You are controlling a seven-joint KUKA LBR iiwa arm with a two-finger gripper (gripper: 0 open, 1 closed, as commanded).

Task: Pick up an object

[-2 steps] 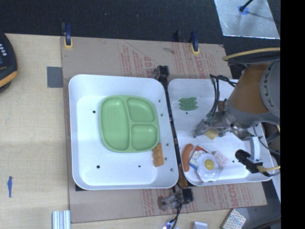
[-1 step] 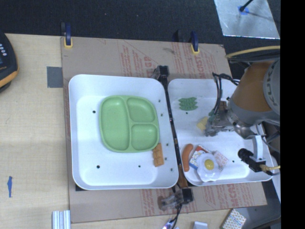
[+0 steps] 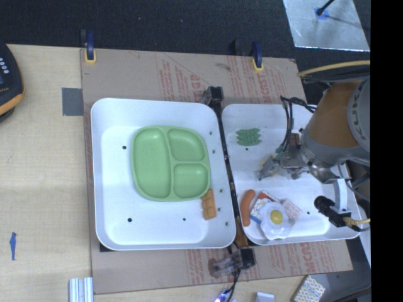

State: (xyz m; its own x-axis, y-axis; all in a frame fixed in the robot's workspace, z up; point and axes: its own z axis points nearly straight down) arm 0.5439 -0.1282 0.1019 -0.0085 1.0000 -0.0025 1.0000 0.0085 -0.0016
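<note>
Left bin (image 3: 107,168), centre-left of frame: holds a pale green divided plate (image 3: 170,162) with three compartments, lying flat near the bin's middle. A small brown waffle-like piece (image 3: 208,204) sits at the plate's lower right, just beside its rim, on the bin floor.

Right bin (image 3: 252,115), centre-right: a flat green ridged item (image 3: 248,136) lies in the upper part, apart from the rest. Along the lower left, an orange-red sausage (image 3: 247,206) lies close to the bin's left wall. Just right of it, touching or overlapping, a fried egg (image 3: 275,219), white with a yellow yolk, rests among other small pale pieces; too jumbled to identify.

Gripper (image 3: 272,165): low over the right bin's middle, below the green item and above the egg cluster. Cannot tell jaw state; nothing visibly held.
</note>
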